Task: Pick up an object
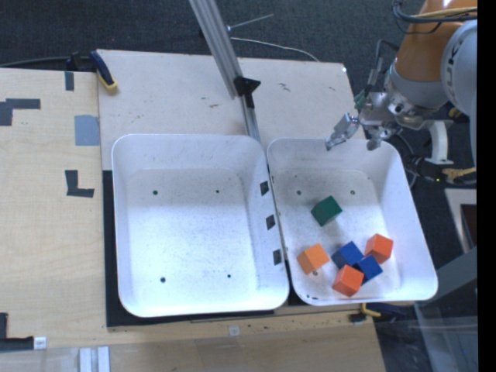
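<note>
Green cube (326,210) alone mid right bin (403,178), apart from others; likely light, rigid, flat-faced, maybe smooth — judged easiest pick, grip across two opposite faces.

Cluster near front: orange cube (313,258), blue cubes (349,253), (370,267), orange-red cubes (379,246), (348,279), touching or nearly so; crowded for fingers.

Left bin (132,169) beside on counter (46,208).

Pincer (350,134) over right bin's far rim, nothing between fingers; apart or together — cannot tell.
</note>
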`<state>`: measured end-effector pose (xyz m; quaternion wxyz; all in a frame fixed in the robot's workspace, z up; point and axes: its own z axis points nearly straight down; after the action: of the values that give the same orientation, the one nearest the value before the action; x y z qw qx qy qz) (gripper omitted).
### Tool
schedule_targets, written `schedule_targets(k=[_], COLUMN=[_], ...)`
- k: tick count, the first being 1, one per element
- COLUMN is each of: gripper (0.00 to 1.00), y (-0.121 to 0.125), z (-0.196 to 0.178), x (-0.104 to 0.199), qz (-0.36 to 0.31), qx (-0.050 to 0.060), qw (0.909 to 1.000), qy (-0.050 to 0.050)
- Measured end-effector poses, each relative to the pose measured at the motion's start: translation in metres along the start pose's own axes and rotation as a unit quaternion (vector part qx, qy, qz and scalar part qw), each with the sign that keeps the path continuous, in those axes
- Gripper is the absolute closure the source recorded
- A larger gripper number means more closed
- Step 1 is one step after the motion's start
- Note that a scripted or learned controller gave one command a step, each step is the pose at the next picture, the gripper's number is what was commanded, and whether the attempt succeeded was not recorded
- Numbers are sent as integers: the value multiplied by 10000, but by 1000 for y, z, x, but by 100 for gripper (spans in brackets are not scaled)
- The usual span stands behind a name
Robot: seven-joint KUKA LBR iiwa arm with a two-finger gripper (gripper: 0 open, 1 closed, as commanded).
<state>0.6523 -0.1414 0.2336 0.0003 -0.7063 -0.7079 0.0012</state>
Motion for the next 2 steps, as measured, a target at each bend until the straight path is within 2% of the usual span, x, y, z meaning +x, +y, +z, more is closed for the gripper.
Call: schedule_targets(k=[1,2], gripper=[0,0], y=[-4,6], z=[-146,-167], x=[-2,6], qz=[1,2], qx=[-53,-24], qw=[10000,10000], qy=[-6,0])
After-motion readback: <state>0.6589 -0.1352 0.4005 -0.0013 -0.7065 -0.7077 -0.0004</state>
